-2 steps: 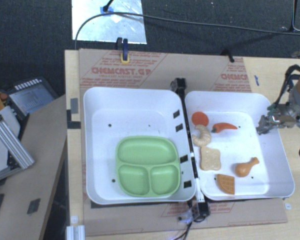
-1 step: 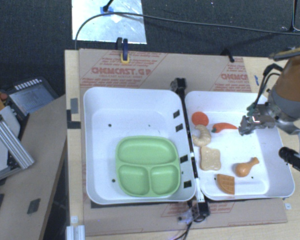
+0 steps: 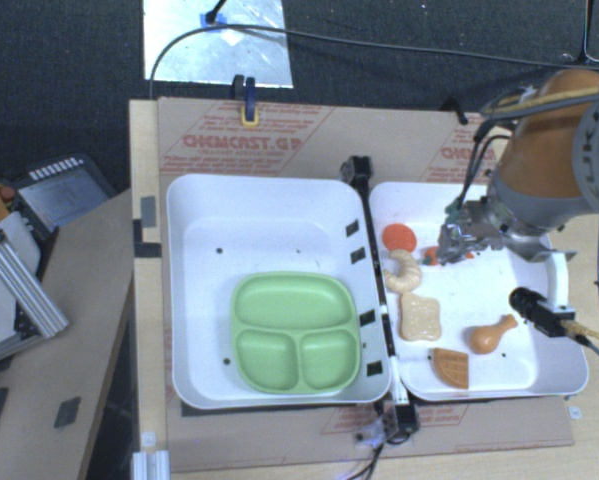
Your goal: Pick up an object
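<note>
The end effector (image 3: 449,245) hangs low in the right bin (image 3: 559,368); its opening cannot be told. Just left lies a red tomato (image 3: 399,237). Below-right, the drumstick (image 3: 493,334) lies slantwise, narrow end pointing up-right.

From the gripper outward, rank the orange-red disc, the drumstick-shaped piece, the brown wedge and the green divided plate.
Gripper, right bin's far side.
1. Orange-red disc, just left of it.
2. Drumstick-shaped piece, nearer the camera.
3. Brown wedge, right bin's near edge.
4. Green divided plate, left bin.
</note>
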You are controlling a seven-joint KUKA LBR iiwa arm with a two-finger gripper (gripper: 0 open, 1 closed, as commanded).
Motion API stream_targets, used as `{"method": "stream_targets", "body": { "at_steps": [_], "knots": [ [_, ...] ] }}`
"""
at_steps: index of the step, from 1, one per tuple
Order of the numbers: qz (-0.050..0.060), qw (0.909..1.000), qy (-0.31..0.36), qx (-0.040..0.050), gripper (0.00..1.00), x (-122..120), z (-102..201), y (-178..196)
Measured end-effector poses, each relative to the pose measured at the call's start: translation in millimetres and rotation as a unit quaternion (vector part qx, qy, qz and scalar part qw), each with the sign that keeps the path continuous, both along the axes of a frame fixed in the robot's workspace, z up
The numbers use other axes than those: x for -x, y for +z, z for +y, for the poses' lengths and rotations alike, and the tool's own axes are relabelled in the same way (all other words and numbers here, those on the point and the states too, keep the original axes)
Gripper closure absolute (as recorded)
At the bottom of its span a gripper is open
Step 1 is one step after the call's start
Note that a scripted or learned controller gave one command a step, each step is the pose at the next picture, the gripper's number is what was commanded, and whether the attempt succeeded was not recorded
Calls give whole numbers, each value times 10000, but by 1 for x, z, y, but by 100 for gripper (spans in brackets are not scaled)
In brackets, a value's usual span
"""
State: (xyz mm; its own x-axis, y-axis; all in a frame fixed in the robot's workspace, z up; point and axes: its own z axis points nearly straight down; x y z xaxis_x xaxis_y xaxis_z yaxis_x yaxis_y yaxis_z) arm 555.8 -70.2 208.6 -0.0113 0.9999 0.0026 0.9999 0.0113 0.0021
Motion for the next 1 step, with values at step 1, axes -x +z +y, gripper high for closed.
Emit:
{"method": "stream_targets", "body": {
  "at_steps": [1],
  "knots": [
    [-2, 10000, -9, 5, 100, -11, 44, -1]
  ]
}}
